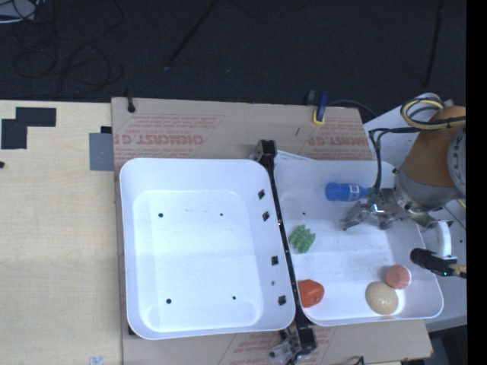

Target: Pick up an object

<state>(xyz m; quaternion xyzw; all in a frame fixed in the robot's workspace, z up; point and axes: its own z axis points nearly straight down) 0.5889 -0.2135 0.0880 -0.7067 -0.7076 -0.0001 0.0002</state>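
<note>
The gripper (364, 215) hangs low over the right bin (342, 310), reaching in from the right under the arm's orange band (430, 158) and grey wrist. Its two metal fingers (351, 220) point left and slightly toward the near side, splayed a modest way apart with nothing between them; their tips sit just above or on the white floor, and which of the two cannot be made out. Just beyond the fingers, toward the far rim, lies a blue bottle with a white cap end (344, 192), on its side, close to the gripper body but not between the fingers. To the left of the fingertips, near the divider between the bins, rests a small green leafy piece (303, 239). Toward the near side of the fingers and well apart from them sit three more things along the bin's near edge: an orange-red rounded object (310, 292) by the divider, a pale yellow ball (382, 297), and a pink ball (397, 277) touching or just beside the yellow one. The left bin (137, 204) lies farther left of the fingers, across the black clips (274, 226) joining the two bins, all on a cardboard sheet (190, 131).
</note>
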